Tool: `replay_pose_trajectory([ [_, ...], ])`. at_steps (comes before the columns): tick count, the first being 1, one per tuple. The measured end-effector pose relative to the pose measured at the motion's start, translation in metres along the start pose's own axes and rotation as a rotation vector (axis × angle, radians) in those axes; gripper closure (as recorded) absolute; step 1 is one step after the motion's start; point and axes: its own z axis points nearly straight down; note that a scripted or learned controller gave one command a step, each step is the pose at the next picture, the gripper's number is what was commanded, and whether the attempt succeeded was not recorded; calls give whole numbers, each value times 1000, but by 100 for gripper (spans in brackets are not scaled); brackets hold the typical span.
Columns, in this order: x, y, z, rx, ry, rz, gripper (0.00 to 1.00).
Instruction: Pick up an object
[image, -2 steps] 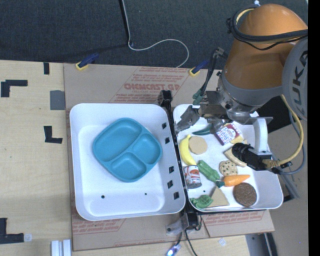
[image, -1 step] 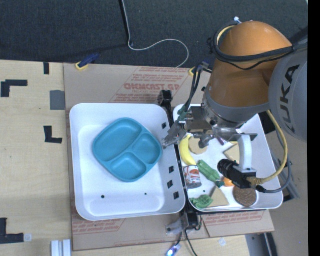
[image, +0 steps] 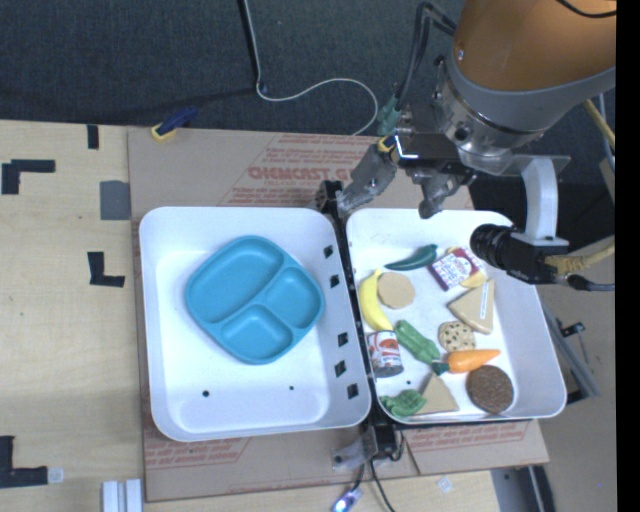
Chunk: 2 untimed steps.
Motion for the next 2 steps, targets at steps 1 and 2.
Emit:
replay_pose_trajectory([
  [1, -1, -1, -2, 16, -5, 3, 100],
  [2, -62, -20, 64, 23, -6, 12, 100],
])
